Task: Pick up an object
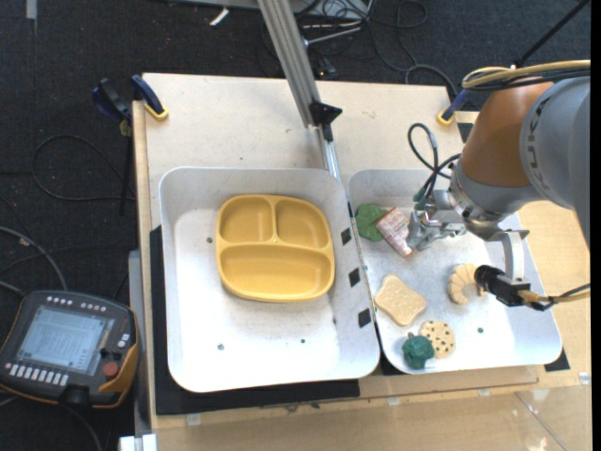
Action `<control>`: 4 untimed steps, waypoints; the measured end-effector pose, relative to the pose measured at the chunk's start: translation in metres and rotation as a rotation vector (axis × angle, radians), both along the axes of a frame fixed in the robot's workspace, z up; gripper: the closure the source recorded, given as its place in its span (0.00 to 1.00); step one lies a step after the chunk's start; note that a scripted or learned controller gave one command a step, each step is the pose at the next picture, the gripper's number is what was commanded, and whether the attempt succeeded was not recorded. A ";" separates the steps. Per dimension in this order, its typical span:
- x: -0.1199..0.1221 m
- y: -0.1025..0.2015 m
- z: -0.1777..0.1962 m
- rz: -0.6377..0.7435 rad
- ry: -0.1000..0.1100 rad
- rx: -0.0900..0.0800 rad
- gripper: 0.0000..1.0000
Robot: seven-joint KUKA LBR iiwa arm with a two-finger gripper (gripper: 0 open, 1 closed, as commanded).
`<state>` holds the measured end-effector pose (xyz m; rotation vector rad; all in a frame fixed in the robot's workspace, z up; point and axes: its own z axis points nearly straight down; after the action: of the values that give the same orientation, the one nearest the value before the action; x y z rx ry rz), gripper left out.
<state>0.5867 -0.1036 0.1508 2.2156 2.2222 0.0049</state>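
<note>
the arm [526,148] reached in over the right bin [526,346], which sat on the surface [235,120] beside the left bin [188,346]. the gripper [424,231] was low in the right bin near its far left corner, just beside a pink-and-white packet [394,231]. whether the gripper was released or clenched could not be told, and no object showed between its parts.

a green leaf-shaped item [368,221] lay touching the packet on the side toward the left bin. a slice of toast [401,300] lay near the middle of the right bin's left edge. a cookie [438,337] and a green broccoli piece [417,349] lay touching near the bin's near edge. a pale pastry [462,283] lay toward the right edge, just beside a black fitting [498,285].

a yellow divided plate [275,248] rested in the left bin.
</note>
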 end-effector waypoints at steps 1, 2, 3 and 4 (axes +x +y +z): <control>0.005 -0.004 0.063 0.000 -0.003 -0.001 1.00; 0.007 -0.004 0.108 0.000 -0.001 -0.001 1.00; 0.000 0.046 0.111 0.004 0.005 0.002 1.00; -0.014 0.089 0.097 0.004 0.007 0.001 1.00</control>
<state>0.5723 -0.0145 0.2481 2.2159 2.2305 -0.0019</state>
